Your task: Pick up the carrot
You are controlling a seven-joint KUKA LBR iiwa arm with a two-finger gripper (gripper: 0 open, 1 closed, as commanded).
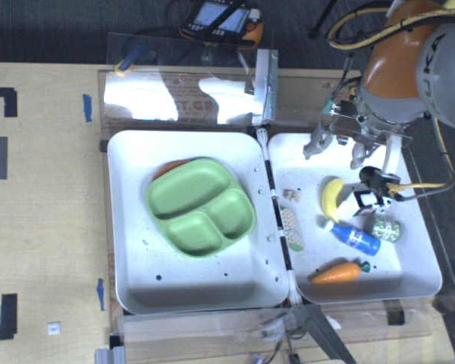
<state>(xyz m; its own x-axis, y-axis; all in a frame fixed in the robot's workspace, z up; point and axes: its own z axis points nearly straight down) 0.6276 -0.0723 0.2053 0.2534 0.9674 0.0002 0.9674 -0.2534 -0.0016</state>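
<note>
Nearest the camera, an orange carrot [338, 272] lies at the right bin's [421, 268] front edge beside a blue bottle [356, 239] with unreadable label, well apart from the gripper [337, 149], fingers spread, empty, above the bin's far end.

Overhead lighting, bright and uneven. Strong glare washes out the clear plastic panel [183, 95] at twelve o'clock. The two shallow white bins [129, 226] read near overexposed, with soft shadows along their inner walls. Overall focus is slightly soft; background at top is dim.
</note>
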